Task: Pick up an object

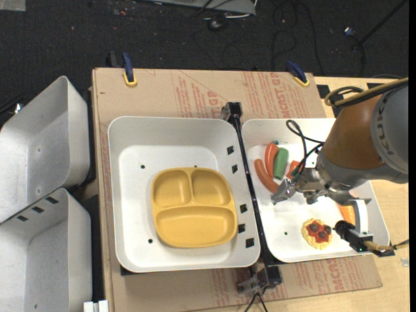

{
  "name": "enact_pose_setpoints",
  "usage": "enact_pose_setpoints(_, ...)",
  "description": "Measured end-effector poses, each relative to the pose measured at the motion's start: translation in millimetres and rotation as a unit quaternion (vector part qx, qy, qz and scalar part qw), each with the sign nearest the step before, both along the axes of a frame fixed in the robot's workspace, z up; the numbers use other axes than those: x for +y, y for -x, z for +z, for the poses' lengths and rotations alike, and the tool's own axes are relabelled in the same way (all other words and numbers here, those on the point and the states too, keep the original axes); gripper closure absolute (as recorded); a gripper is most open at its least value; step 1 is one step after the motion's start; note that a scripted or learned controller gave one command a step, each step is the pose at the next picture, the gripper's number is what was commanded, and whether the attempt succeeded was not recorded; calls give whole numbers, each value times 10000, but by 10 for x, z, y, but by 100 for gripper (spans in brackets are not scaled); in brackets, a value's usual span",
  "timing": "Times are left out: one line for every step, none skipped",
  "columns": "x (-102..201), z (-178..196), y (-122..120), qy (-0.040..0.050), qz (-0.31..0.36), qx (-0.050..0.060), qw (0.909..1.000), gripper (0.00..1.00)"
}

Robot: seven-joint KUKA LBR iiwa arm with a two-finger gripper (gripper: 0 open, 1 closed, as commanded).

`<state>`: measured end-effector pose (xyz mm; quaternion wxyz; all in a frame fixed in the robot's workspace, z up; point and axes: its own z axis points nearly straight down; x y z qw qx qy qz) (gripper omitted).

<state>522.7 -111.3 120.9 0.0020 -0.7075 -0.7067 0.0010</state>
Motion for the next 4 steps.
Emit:
enact_pose_setpoints(-6,123,-2,8,-11,-21,10000,100)
enact_pose_setpoints(1,597,84,12,5,-37,10000,100)
enact_pose_setpoints(-94,1106,26,19,12,-49,10000,100)
enact_pose_setpoints(-96,1585,15,18,21,-47,10000,100)
